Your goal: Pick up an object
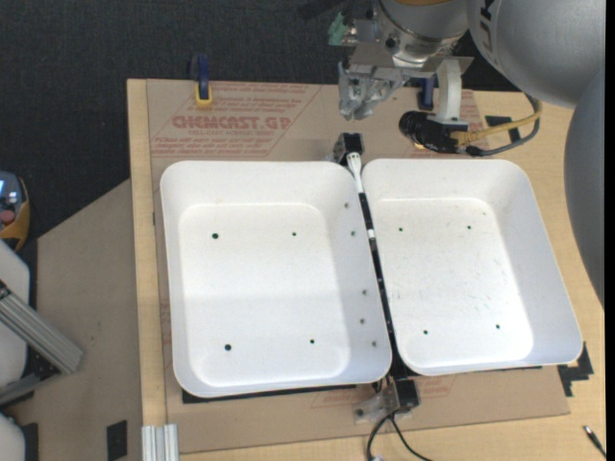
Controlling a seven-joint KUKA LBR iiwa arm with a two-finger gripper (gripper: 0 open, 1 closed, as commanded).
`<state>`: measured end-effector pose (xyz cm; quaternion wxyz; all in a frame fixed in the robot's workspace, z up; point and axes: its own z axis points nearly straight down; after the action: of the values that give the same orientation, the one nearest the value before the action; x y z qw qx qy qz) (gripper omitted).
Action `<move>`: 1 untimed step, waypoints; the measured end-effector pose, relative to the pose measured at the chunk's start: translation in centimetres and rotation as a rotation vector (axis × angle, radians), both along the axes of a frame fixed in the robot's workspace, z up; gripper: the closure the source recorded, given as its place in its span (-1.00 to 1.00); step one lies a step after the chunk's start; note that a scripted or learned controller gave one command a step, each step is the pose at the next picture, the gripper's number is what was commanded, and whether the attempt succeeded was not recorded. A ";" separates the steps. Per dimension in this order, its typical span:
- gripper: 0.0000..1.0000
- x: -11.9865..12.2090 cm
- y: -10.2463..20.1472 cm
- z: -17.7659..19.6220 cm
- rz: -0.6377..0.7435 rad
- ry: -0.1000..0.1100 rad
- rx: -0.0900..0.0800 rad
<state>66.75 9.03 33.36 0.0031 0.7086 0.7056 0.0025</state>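
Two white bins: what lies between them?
Camera view: a thin black strip runs between the left bin and right bin.

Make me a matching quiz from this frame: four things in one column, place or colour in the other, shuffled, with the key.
Things
1. gripper
2. blue clamp
3. left bin
4. black cable

Place or colour
A. white, four dark dots on its floor
B. far left edge of the board, yellow foot
C. trails off the near edge of the board
D. hangs above the board beyond the gap between the bins

Pairs: 1-D, 2-B, 3-A, 4-C
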 end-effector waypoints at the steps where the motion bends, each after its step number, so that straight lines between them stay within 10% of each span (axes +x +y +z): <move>1: 1.00 -0.3 7.6 -8.5 0.011 0.018 0.002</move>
<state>66.44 16.62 24.85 -0.0037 0.7047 0.7094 -0.0032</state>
